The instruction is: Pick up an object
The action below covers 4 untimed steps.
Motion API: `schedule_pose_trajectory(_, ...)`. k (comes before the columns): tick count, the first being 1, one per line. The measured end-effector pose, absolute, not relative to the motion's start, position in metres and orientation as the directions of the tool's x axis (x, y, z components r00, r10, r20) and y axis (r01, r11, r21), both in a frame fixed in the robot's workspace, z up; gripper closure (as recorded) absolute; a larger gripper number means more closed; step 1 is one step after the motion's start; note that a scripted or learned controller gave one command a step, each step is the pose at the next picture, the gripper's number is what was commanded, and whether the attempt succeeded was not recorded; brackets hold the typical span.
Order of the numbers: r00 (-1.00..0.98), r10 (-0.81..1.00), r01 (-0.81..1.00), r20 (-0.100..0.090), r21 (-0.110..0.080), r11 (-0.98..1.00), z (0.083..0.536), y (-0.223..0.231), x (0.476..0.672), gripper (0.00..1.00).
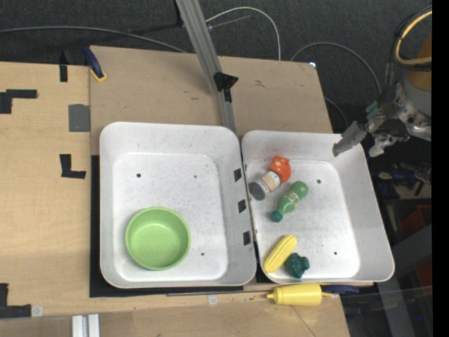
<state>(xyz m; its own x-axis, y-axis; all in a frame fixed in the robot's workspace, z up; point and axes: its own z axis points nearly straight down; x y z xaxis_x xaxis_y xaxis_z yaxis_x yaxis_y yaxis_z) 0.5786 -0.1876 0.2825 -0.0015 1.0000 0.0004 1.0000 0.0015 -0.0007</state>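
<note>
My gripper hangs at the far right corner of the right bin, up off its floor, with its fingers spread open and nothing between them. In that bin lie an orange bottle with a grey cap, a green bottle, a yellow corn cob and a small dark green piece. All of them are to the left of and nearer than the gripper. The orange bottle and the green bottle lie close together near the bin's middle; the corn and the dark green piece touch at the front left.
The left bin holds a light green bowl at its front left. A yellow bottle lies on the bench just in front of the right bin. A grey pole slants up behind the bins.
</note>
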Motion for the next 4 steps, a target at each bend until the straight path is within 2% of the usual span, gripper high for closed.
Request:
schedule_pose_trajectory(1, -0.001, 1.0, 1.0, 0.0, -0.001, 0.001, 0.282, -0.188, 0.579, 0.0)
schedule_pose_trajectory(3, -0.002, 1.0, 1.0, 0.001, -0.008, 0.002, 0.156, -0.181, 0.576, 0.0)
schedule_pose_trajectory(4, 0.0, 1.0, 1.0, 0.001, 0.018, 0.0, 0.117, -0.171, 0.583, 0.0)
